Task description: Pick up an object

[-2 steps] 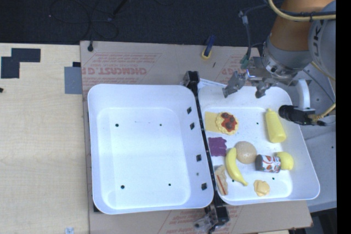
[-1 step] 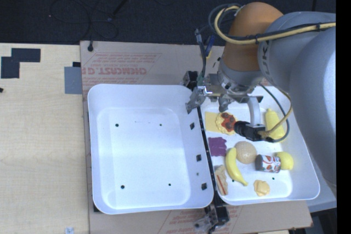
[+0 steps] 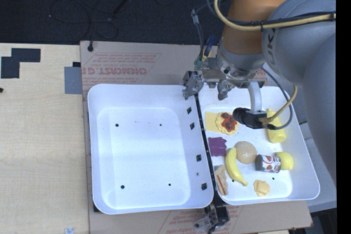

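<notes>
From the camera view above the bench [image 3: 38, 145], the grey arm [image 3: 299, 35] comes in from the right of the frame, its orange band at upper centre. The gripper [image 3: 207, 89] hangs over the upper left corner of the right bin [image 3: 306, 172], right by the seam where it meets the left bin [image 3: 97, 145]. Its two fingers [image 3: 191, 86] stand apart and clasp nothing.

Everything there is to pick up lies in the right bin, lower right of centre. A pizza slice [image 3: 226, 123] lies closest, just below and to the right of the gripper, not touching it. Under that is a purple piece [image 3: 217, 146]. A banana [image 3: 235, 167] curves down beside a tan round lump [image 3: 245, 152], the two touching. To their right a small can [image 3: 267, 163] lies on its side against a lemon [image 3: 286, 160]. Above these, near the bin's right wall, is another yellow piece [image 3: 276, 135]; I can't tell what it is. A small orange-yellow chunk [image 3: 261, 188] lies near the bottom wall, and a sandwich-like piece [image 3: 221, 179] lies along the left wall.
</notes>
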`<act>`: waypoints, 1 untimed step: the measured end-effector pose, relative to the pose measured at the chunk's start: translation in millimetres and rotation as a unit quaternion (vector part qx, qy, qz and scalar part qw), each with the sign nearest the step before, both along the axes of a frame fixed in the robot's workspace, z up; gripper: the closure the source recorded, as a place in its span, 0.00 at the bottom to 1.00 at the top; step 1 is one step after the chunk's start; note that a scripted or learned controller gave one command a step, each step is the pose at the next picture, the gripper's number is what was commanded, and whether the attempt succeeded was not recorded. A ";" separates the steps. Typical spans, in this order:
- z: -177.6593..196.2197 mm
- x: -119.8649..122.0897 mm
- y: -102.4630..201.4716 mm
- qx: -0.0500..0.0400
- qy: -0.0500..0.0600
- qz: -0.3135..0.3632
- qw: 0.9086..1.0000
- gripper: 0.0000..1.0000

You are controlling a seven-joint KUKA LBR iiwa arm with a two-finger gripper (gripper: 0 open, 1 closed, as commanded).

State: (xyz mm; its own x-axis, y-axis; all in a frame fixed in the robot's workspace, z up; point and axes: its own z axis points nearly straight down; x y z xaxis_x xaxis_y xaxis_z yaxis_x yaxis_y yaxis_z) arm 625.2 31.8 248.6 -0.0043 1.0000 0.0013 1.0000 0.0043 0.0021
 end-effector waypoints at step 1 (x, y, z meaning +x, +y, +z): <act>-57.9 -11.9 92.1 0.000 0.005 0.001 1.000 0.00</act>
State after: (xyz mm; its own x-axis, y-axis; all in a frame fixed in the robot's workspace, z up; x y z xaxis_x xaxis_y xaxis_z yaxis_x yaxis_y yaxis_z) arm 613.3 123.9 190.7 -0.0067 1.0000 0.0010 0.9999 0.0067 -0.0082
